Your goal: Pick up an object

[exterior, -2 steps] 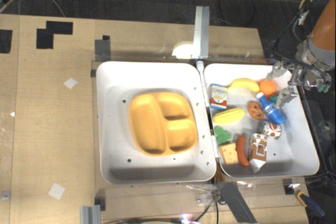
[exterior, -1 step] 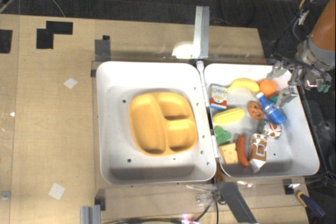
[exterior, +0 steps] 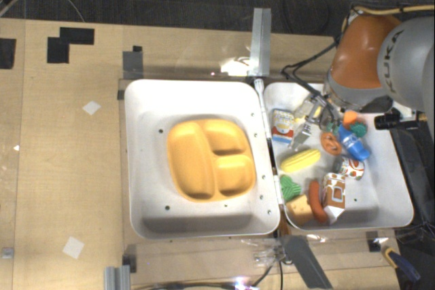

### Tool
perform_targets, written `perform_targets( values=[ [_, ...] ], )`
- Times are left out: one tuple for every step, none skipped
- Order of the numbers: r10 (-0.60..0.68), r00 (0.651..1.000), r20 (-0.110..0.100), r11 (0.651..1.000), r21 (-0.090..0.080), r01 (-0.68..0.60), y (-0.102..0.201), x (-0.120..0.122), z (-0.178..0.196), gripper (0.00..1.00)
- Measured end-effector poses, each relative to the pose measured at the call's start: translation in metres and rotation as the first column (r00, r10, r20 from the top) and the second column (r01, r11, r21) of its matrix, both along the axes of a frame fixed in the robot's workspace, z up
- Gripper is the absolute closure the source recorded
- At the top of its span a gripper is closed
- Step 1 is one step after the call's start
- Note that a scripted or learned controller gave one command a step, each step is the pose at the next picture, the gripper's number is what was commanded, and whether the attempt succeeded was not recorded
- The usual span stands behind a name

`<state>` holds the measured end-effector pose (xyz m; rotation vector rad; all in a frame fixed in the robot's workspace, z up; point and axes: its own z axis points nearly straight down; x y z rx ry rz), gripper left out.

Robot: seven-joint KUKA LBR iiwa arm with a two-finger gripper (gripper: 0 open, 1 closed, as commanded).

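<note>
On the right bin, fingers hover above the corn cob.

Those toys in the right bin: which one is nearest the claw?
The yellow corn cob, just below the gripper. The blue bottle and green piece lie farther off.

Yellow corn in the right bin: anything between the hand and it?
Nothing visible. The hand hangs just above the yellow corn, with bare bin floor between. A small carton sits to its left and a blue bottle to its right.
</note>
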<state>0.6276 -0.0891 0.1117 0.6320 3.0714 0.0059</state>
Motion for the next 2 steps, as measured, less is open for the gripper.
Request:
perform_targets(
  values=[
    [-0.186,0.983,0.002,0.983,-0.001,0.186,-0.0008,0.0343,-0.0078,0.0],
    [-0.186,0.983,0.002,0.983,-0.001,0.186,-0.0008,0.0343,-0.0078,0.0]
  ],
)
